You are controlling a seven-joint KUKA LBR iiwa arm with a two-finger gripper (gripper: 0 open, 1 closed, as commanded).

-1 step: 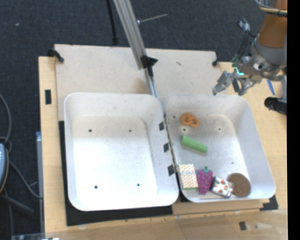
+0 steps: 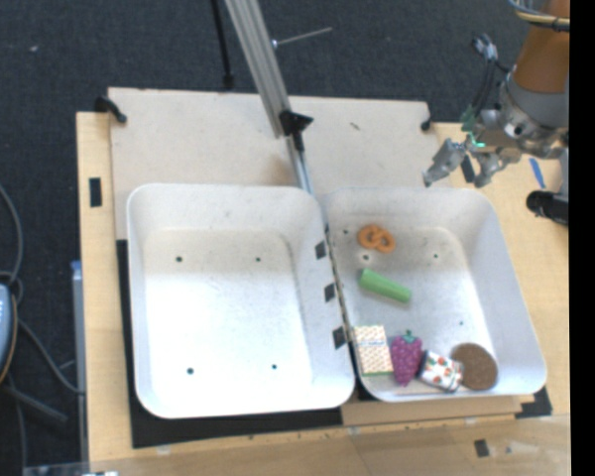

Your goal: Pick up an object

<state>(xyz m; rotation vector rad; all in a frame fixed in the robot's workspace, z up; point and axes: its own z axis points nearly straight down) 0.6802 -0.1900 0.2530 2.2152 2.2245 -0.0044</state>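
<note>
Nearby, pretzel (image 2: 376, 237), green block (image 2: 385, 286), gripper (image 2: 456, 164) above bin rim (image 2: 407, 191)

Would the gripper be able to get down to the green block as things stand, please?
Probably yes. The green block lies alone on the right bin's floor, apart from the orange pretzel, nothing over it; the gripper hovers beyond the bin's far rim.

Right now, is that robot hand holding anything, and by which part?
Nothing is held. The hand hangs open above the right bin's far rim, apart from the objects inside.
</note>
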